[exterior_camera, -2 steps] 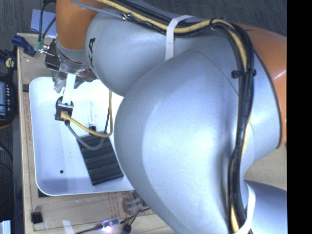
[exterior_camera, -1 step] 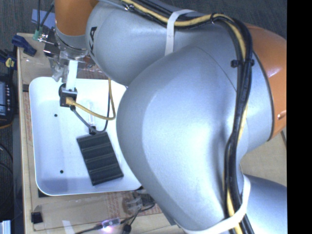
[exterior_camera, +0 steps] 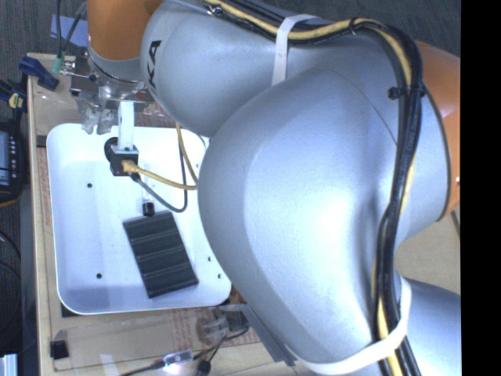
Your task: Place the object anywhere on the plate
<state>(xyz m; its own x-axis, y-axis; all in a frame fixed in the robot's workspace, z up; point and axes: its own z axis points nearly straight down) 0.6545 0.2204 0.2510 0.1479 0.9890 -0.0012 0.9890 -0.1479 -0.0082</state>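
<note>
**eng:** status? near to far pls

**op:** Nearest the lens I have the arm (exterior_camera: 329, 210). Its grey bulk covers the middle and right of my feed, with a yellow cable strapped along the top.

**eng:** and the bin?

**op:** Left of the arm and below it I see one white bin (exterior_camera: 74, 233) on the bench (exterior_camera: 109, 341). The black ribbed block (exterior_camera: 160, 254) lies flat on the bin floor, toward the lower rim in my view. Its long side runs at a slant from upper left to lower right. I read that as the task's thing. Nothing is touching it.

**eng:** anything else in there?

**op:** A small dark bit (exterior_camera: 148, 207) sits just beyond the block's far end. It's too small for me to name.

**eng:** claw?

**op:** Farther back, the gripper (exterior_camera: 98, 120) is over the bin's far rim, under the orange band (exterior_camera: 117, 18). It's well apart from the block, so it isn't gripping that. From this angle I can't tell how wide the claw is set. I also can't tell whether it has hold of anything.
</note>
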